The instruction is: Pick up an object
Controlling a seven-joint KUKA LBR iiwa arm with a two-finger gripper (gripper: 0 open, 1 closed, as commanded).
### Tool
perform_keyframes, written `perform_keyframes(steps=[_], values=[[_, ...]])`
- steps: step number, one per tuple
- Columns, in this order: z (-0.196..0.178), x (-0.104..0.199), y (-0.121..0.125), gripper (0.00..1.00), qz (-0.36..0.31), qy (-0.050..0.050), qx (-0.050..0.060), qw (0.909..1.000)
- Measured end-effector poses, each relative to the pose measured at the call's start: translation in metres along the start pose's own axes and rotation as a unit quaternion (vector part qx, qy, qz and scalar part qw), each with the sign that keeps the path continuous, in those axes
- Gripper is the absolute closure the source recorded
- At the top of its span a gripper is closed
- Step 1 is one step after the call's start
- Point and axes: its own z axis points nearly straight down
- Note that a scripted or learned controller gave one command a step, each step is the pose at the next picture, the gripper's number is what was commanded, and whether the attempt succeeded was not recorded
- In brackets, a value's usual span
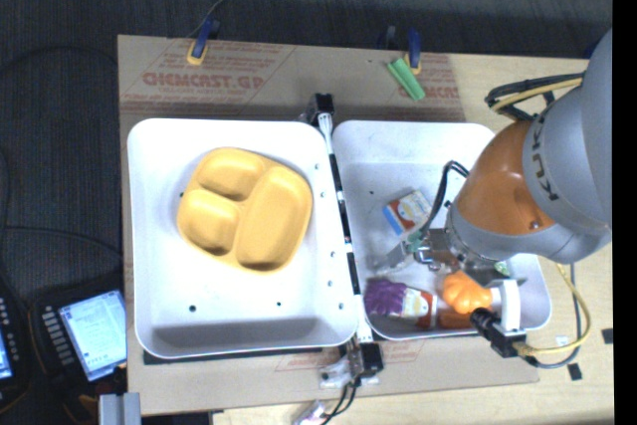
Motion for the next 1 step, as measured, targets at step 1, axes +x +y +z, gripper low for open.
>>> perform_keyframes(steps=[1], values=[[0.0, 0.004, -0.0001, 0.0, 0.001, -0.002, -0.001, 1.0]])
